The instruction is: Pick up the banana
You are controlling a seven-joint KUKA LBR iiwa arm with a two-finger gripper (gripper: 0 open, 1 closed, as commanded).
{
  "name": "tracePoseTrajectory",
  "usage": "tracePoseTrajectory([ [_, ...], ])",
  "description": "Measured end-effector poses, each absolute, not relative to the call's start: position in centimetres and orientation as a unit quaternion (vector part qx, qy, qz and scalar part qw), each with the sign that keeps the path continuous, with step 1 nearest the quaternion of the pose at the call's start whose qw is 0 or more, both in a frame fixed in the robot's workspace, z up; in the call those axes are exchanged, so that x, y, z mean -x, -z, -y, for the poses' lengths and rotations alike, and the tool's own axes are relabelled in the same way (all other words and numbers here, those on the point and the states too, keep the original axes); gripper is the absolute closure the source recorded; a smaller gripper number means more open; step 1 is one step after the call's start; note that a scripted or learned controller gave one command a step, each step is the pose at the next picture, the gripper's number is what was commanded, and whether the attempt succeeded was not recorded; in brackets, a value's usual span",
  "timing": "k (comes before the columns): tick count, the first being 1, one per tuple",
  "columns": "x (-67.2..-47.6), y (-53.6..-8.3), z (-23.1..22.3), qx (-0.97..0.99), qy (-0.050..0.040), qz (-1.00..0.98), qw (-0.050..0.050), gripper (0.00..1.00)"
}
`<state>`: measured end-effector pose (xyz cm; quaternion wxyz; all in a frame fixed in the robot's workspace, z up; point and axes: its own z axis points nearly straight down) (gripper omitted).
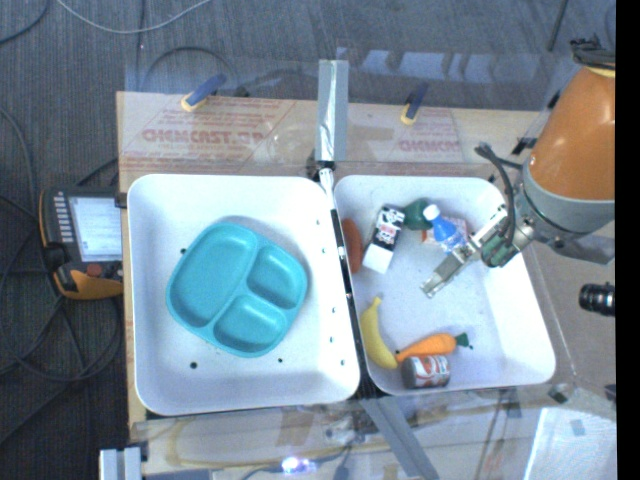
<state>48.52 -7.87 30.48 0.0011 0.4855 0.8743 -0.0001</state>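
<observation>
The surface [200, 133] carries two white bins. The left bin [150, 368] has a teal divided plate [238, 286]. In the right bin [520, 338], the banana [376, 336] lies against the left wall, beside a carrot [432, 346]. The hand [445, 271] hovers well apart from it, grasping nothing; whether it's released I cannot tell.

The tabletop [250, 133] is a pale wooden board with faded red lettering. Two shallow white bins sit directly on it, side by side and touching along their inner rims: the left bin [150, 298] at 9 o'clock, the right bin [520, 318] at 3 o'clock. Toward 12 o'clock, two small yellow-and-blue clamps [202, 92] grip its far edge
</observation>
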Motion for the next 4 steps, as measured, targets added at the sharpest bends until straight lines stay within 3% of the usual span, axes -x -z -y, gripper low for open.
tracePoseTrajectory([
  [1, -49.3, -27.9, 7.0, -0.558, 0.0004, -0.83, -0.001, 0.0],
  [2, -48.3, -20.1, 10.2, -0.488, 0.0007, -0.873, -0.001, 0.0],
  [3, -54.9, -29.6, 6.6, -0.445, 0.0002, -0.895, 0.001, 0.0],
  [4, -48.3, -18.3, -2.4, -0.388, 0.0002, -0.922, -0.002, 0.0],
])
